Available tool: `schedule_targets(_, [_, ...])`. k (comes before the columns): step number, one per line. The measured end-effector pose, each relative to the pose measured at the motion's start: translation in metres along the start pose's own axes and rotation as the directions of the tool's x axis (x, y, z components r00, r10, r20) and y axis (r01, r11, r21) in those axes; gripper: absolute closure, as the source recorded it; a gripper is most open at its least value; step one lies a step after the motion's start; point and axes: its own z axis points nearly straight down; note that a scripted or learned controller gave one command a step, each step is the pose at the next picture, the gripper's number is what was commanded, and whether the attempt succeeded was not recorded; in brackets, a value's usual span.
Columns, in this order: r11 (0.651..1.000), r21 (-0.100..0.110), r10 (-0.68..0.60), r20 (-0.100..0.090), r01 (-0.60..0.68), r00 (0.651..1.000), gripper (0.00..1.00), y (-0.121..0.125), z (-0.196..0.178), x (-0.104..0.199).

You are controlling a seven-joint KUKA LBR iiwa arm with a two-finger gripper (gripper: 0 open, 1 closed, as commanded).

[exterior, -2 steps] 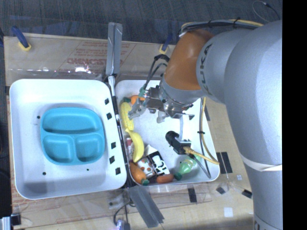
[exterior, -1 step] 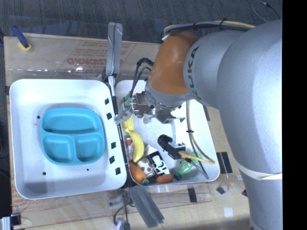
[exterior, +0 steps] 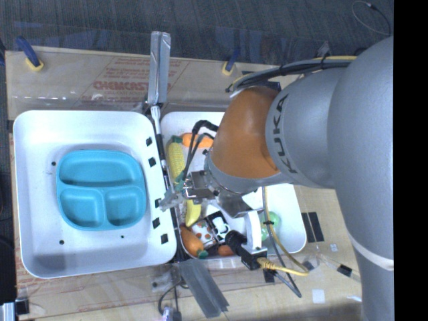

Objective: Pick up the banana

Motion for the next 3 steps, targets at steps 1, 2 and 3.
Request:
schedule_targets(1, [1.000, -0.002, -0.003, 0.000, 0.003, 1.000, 0.00, -0.0002, -0.0002, -0.0089])
schedule_targets(2, [1.000, -0.004, -0.007, 0.001, 0.007, 1.000, 0.00, 0.0002, -0.0003, -0.0041])
schedule_targets(3, [1.000, -0.001, -0.012, 0.002, 0.012, 1.000, 1.00, 0.0011, -0.0077, -0.0039])
